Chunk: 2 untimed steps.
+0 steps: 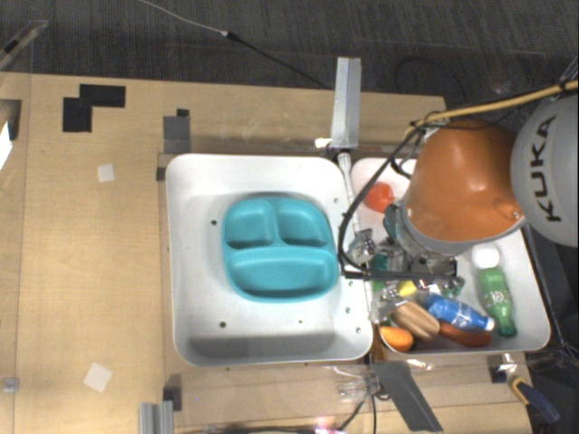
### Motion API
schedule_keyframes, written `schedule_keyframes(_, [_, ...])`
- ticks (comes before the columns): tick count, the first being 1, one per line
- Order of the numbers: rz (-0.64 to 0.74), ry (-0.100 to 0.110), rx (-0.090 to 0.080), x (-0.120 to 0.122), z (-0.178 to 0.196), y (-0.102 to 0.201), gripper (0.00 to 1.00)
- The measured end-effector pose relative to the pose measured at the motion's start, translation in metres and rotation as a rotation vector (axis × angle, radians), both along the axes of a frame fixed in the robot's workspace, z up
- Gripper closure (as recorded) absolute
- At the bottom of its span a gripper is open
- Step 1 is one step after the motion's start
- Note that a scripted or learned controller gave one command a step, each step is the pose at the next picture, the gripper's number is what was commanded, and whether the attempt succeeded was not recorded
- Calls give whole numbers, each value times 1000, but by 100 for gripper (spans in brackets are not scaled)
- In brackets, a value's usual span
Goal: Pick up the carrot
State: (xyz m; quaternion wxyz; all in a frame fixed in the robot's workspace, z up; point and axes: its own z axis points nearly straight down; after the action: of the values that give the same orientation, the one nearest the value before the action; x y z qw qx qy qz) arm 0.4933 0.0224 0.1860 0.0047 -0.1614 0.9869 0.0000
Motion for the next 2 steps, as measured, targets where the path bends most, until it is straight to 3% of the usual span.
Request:
schedule_keyframes(1, [268,-2,-3,102,1,-66,0])
schedule_keyframes(2, [258,0,1,53,0,8,0])
